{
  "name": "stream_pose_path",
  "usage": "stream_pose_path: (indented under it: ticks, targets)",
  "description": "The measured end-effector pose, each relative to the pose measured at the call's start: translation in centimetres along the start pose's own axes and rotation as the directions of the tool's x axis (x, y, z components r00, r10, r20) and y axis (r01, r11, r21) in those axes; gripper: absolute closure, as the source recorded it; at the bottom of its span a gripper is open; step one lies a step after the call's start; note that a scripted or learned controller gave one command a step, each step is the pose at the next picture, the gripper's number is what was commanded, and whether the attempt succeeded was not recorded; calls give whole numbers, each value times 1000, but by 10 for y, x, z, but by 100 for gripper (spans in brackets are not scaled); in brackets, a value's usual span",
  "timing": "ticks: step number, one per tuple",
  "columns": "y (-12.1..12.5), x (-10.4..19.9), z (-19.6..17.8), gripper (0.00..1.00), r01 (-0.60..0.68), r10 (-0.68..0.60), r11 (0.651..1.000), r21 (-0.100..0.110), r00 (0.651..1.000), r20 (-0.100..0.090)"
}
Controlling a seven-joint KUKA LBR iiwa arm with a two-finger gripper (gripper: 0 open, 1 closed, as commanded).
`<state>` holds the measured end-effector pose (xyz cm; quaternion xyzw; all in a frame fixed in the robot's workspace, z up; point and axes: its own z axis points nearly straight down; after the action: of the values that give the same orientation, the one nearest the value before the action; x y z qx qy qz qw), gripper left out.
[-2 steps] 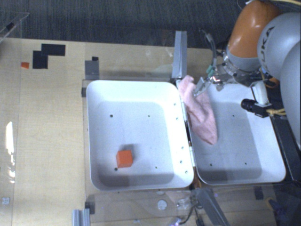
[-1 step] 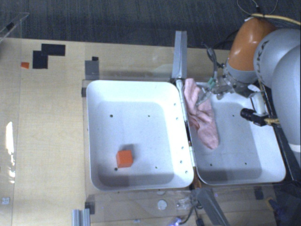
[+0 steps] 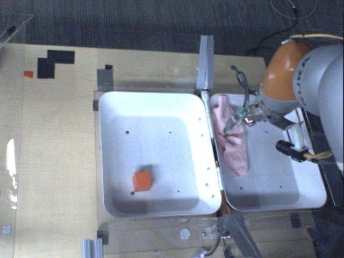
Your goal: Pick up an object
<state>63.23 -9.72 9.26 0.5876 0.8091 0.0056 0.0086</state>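
Cloth (image 3: 231, 141), pink and crumpled, lies along the left side of the right bin (image 3: 285, 195). Above it the gripper (image 3: 240, 120) touches its upper folds; its grip I cannot tell. An orange block (image 3: 142, 181) sits in the left bin (image 3: 156, 112).

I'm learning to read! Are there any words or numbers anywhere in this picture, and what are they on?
No readable text: there are no words, numbers or brand names.
Black shapes on the bench: plain blocks, not letters.
Small orange mark beside them: blank.
Orange block in the left bin: no writing visible.
Pink cloth in the right bin: no label visible.
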Motion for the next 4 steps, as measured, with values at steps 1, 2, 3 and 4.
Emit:
stream_pose_path:
  ticks: [1,2,3,4]
  targets:
    - [-20,12,-2,0,57,-57,998,-4,998,5]
    - [-17,65,-94,0,-214,214,977,12,977,-2]
    - [-9,11,-4,0,-304,304,953,11,953,-1]
    - [-47,-33,-1,0,-276,276,961,1,961,2]
